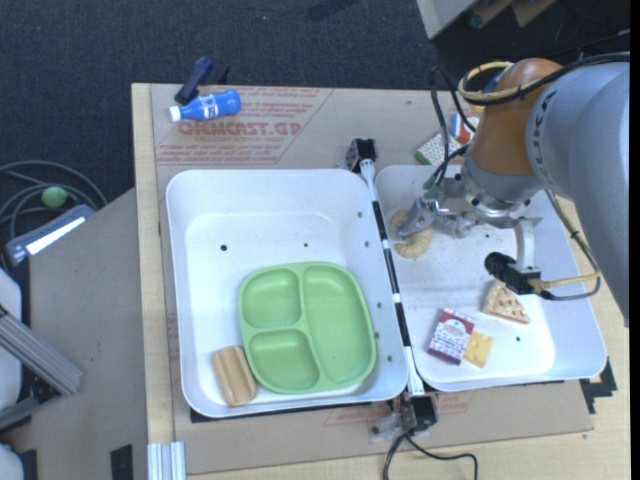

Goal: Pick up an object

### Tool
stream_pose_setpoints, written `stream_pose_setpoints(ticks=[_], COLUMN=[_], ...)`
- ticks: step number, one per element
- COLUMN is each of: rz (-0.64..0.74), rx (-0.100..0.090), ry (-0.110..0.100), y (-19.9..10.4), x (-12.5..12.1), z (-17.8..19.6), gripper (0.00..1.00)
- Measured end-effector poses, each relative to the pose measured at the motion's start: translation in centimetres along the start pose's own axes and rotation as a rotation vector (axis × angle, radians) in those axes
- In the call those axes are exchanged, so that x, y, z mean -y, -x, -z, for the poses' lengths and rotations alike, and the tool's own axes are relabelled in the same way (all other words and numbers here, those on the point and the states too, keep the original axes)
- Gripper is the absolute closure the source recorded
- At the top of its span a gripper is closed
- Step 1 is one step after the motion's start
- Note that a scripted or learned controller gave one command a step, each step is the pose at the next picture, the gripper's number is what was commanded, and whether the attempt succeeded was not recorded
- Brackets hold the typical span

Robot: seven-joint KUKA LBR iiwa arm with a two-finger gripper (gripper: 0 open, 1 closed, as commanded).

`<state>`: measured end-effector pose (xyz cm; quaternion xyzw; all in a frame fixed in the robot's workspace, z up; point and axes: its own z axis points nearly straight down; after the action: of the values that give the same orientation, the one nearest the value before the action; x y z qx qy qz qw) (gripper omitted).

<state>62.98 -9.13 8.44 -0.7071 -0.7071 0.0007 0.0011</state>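
Observation:
My gripper [424, 216] hangs low in the right bin [575, 353], at its upper left near the divider. It sits right over a tan, bun-like piece [412, 240], and the gripper covers that piece's upper part. Whether it touches the piece is unclear. Further right and lower in the same bin lie a pizza slice [506, 304], a small red box [451, 335] and a yellow cheese cube [479, 349]. The grey arm with its orange band [510, 103] comes in from the upper right.
The left bin [200, 208] holds a green divided plate [305, 326] and a tan bread slice [234, 374] at its front left. A blue and white bottle [205, 104] lies on the bench behind it. A black cable end [505, 269] hangs by the pizza slice.

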Motion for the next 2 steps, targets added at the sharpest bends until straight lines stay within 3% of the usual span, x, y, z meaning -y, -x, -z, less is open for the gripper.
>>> stream_pose_setpoints(ticks=[2], rz=[0.001], rx=[0.001], ry=[0.004], y=[-0.02], x=[-1.14], z=[0.04], gripper=[0.0])
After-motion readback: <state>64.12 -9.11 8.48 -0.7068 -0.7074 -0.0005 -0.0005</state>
